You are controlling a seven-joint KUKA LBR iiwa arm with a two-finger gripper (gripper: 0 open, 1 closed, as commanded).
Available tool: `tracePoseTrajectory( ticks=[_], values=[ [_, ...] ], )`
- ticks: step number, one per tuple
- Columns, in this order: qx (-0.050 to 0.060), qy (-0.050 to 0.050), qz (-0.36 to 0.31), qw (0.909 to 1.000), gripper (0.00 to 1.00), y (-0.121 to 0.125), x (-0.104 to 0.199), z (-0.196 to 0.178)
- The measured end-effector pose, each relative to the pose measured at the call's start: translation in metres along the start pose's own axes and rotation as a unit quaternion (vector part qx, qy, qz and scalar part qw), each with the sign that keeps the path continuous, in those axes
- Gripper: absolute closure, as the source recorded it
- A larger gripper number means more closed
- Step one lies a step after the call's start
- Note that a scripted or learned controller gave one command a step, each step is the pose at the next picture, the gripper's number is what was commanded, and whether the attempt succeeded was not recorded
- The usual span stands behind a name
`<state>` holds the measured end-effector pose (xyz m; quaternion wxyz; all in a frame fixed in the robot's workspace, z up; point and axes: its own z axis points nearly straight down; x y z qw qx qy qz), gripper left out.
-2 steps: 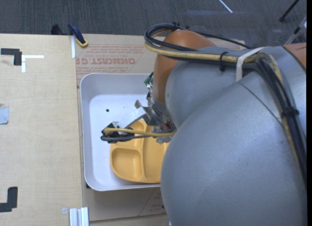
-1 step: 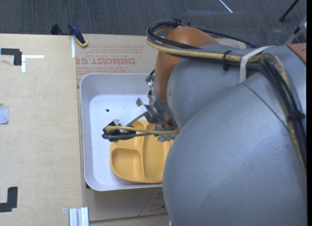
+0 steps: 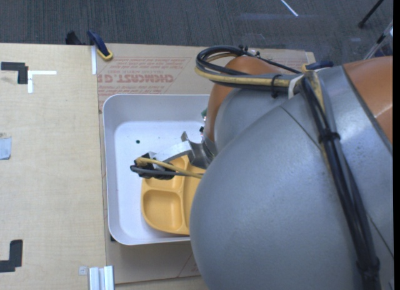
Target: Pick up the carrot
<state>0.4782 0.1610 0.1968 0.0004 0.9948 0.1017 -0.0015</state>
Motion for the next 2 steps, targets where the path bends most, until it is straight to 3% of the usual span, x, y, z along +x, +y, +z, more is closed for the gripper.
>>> tracePoseTrajectory(
  ticks=[1,2],
  values=[
    [-0.001,0.001,0.001,1.0000,1.00,-0.0449,0.0109,0.0038],
    [-0.001,0.001,0.002,1.0000,0.00,-0.0447,0.0110,0.0037]
  ],
)
